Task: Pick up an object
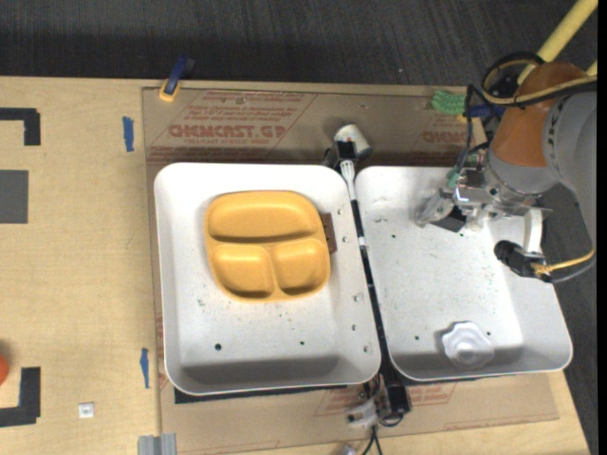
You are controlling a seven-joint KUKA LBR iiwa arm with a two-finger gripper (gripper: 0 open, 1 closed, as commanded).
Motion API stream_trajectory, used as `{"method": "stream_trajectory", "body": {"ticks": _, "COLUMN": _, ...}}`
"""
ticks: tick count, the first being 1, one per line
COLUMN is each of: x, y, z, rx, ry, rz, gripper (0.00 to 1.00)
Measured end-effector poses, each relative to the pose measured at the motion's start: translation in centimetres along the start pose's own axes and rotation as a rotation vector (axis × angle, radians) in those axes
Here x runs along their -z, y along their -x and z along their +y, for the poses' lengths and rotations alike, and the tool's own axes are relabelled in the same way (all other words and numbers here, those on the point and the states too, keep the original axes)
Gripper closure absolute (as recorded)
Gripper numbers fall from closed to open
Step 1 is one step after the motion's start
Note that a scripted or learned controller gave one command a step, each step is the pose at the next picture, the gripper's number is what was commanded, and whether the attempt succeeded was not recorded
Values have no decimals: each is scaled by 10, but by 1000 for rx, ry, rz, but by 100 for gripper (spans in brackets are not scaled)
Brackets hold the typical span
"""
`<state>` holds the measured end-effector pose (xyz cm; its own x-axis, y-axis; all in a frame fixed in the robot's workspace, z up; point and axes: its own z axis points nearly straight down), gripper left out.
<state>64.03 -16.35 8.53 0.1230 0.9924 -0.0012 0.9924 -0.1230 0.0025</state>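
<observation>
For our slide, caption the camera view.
Arm's hand over right bin; yellow tray in left bin.

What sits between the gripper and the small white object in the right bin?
Nothing: in the camera view, only bare, speckled floor of the right bin lies between the gripper and the white object.
</observation>
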Motion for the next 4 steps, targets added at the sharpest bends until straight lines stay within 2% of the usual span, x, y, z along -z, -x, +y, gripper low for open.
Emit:
{"method": "stream_trajectory", "body": {"ticks": 1, "x": 9, "y": 0, "z": -1, "rx": 1, "ry": -7, "rz": 0, "gripper": 100}}
{"method": "stream_trajectory", "body": {"ticks": 2, "x": 10, "y": -1, "z": 0, "rx": 1, "ry": -1, "rz": 1, "gripper": 0}}
{"method": "stream_trajectory", "body": {"ticks": 3, "x": 0, "y": -55, "z": -47, "rx": -1, "ry": -3, "rz": 3, "gripper": 0}}
{"method": "stream_trajectory", "body": {"ticks": 4, "x": 0, "y": -63, "z": -23, "rx": -40, "ry": -6, "rz": 1, "gripper": 0}}
